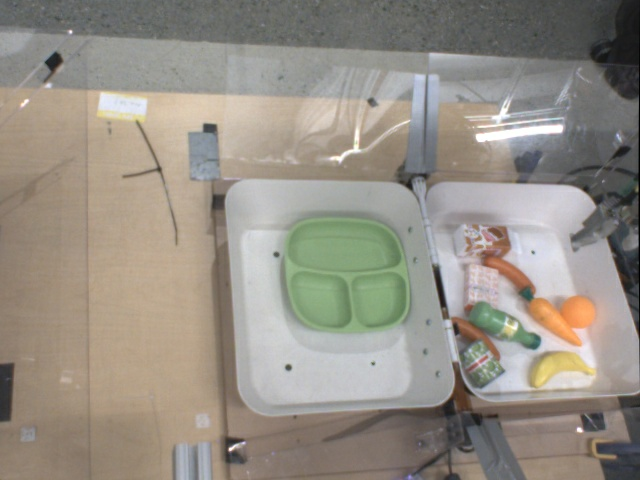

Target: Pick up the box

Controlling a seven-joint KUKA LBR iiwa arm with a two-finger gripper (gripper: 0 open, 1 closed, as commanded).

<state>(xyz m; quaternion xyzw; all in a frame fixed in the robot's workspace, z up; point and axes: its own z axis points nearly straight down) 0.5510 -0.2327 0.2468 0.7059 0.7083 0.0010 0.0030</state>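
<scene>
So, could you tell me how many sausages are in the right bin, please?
2. One sausage lies near the bin's middle, beside the carrot; another sits partly under the green bottle.

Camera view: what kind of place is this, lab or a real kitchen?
Likely a robot lab bench, not a kitchen: two white bins on a wooden bench top, toy food like a plastic banana, and clear guard panels behind.

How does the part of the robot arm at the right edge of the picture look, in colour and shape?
A small part of the arm shows at the right edge, above the right bin: grey and dark angular metal pieces with thin dark cables. It is too small and blurred to make out markings.
</scene>
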